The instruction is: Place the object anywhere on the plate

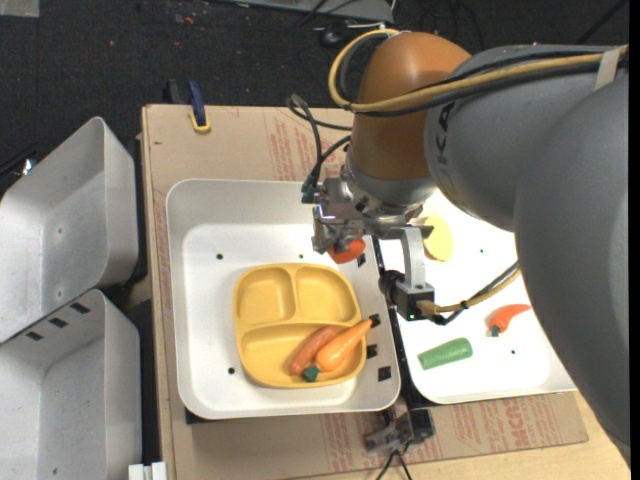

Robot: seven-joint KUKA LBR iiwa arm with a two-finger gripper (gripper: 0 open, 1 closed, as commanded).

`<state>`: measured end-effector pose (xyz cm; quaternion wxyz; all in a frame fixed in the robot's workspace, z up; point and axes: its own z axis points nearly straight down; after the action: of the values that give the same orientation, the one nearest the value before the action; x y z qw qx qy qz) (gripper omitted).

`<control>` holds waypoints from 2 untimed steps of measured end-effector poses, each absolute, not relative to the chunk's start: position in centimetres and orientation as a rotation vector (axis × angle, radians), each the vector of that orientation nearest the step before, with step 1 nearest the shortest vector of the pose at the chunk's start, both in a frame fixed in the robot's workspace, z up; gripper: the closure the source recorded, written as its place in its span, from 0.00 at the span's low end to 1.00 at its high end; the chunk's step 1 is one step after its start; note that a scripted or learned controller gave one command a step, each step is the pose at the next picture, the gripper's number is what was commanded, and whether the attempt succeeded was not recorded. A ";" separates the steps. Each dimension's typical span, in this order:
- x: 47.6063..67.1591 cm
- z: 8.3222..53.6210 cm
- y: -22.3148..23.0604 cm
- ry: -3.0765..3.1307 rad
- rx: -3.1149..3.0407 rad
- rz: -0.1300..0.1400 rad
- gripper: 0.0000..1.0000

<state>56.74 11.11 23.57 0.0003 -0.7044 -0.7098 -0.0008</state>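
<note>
Yellow divided plate [290,323] set in left bin [200,268], toward its near edge. Carrot [338,345] laid in plate's large near compartment, beside sausage [312,345]. Hand [345,246] poised over plate's far rim; small orange-red item [347,252] seen at fingertips; grip state cannot be told. Green cylinder [444,353] and red pepper [507,316] located in right bin [500,378].

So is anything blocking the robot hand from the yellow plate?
Nothing visible does. The gripper hangs just past the far edge of the yellow plate, something orange-red at its tip. A carrot lies in the plate's near compartment; the two far compartments look bare.
</note>
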 end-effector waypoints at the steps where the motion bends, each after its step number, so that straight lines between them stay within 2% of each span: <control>1: 56.5 24.2 17.1 -2.231 -2.211 -0.004 1.00; 2: 56.9 23.4 21.3 -2.229 -2.214 -0.001 1.00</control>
<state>56.90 21.34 23.40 0.0002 -0.7047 -0.7095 -0.0003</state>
